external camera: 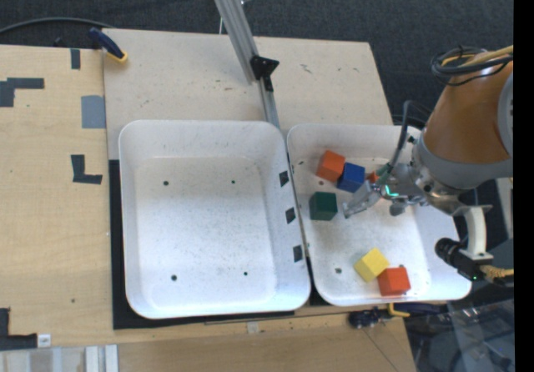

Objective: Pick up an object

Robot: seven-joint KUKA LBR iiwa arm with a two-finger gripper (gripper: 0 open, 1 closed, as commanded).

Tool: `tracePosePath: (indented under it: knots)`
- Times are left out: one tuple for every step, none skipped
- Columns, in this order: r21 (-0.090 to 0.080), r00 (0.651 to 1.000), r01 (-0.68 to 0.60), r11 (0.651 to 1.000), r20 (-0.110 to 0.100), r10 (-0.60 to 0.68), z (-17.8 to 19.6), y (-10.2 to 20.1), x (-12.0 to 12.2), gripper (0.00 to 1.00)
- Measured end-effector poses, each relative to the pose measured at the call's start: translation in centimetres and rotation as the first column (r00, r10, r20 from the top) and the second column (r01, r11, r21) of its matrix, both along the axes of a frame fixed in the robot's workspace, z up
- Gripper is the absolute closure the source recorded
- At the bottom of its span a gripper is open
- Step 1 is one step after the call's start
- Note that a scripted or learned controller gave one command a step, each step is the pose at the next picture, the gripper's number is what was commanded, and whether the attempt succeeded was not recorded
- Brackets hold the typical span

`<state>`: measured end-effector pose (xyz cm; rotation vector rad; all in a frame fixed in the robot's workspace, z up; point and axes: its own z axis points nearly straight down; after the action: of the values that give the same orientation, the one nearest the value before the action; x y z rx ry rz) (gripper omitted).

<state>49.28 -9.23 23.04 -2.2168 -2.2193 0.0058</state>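
In the right bin [334, 291], the end effector [360, 203] hangs low; its grip state cannot be told. Just above it sits the blue cube [351, 176]; the green cube [324, 206] lies just left.

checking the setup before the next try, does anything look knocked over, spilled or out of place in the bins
Nothing stands out. All five blocks sit inside the right bin: orange block, blue block touching it, green block, yellow block against the red block. The gripper hangs low beside the blue and green ones.
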Motion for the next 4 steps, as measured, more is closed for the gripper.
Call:
tracePosePath:
  knots:
    - [0.000,1.000,0.000,1.000,0.004,0.000,0.2,0.0,0.1,0.00]
    - [0.000,1.000,0.001,1.000,-0.001,-0.001,-4.3,-0.3,-0.5,0.00]
    - [0.001,1.000,0.001,1.000,-0.003,-0.001,-10.8,-0.1,-0.8,0.00]
    - [0.000,1.000,0.001,1.000,0.001,-0.001,-14.1,-0.1,-0.9,0.00]
